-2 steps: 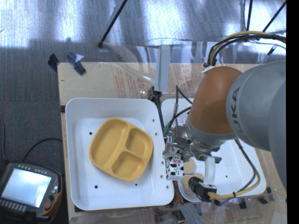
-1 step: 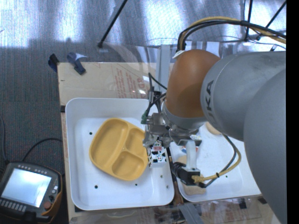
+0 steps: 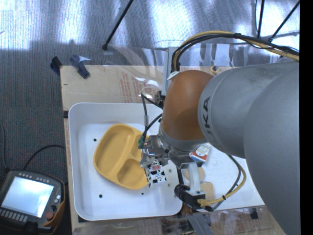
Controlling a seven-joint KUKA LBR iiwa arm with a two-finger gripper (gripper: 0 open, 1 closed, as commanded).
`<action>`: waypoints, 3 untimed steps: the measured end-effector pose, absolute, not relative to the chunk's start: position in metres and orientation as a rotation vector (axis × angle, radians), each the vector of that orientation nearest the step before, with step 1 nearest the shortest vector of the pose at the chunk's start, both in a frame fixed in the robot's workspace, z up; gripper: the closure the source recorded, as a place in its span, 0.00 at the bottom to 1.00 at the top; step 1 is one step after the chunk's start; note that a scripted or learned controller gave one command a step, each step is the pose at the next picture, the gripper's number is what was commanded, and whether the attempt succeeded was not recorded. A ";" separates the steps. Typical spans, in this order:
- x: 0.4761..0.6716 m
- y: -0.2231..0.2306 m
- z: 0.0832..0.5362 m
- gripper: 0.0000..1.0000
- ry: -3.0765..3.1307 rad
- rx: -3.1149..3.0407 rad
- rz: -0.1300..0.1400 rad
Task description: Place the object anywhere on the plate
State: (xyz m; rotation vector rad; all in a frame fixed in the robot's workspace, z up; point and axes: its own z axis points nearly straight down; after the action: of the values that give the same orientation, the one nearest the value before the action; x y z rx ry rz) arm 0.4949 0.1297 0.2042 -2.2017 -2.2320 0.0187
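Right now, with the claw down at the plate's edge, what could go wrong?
1. The claw sits at the right rim of the yellow plate; a release here might drop the object off the plate into the white bin.
2. Pressing on that rim could tip or slide the plate.

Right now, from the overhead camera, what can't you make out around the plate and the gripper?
- Gripper: whether it holds anything; its own body hides the fingertips.
- Yellow plate: its right edge, covered by the wrist.
- Right bin: mostly behind the grey arm; a small carton and a tan object just peek out.
- Left bin: the part of its floor beneath the gripper.
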 end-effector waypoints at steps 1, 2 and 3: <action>0.475 0.118 0.125 1.00 -1.969 -2.441 0.013; 0.476 0.041 0.185 1.00 -2.157 -2.279 0.009; 0.475 0.070 0.184 1.00 -2.566 -1.800 0.010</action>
State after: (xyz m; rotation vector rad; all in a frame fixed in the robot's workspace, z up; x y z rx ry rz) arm 0.4753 0.0700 0.1835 -1.8000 -2.5656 0.0104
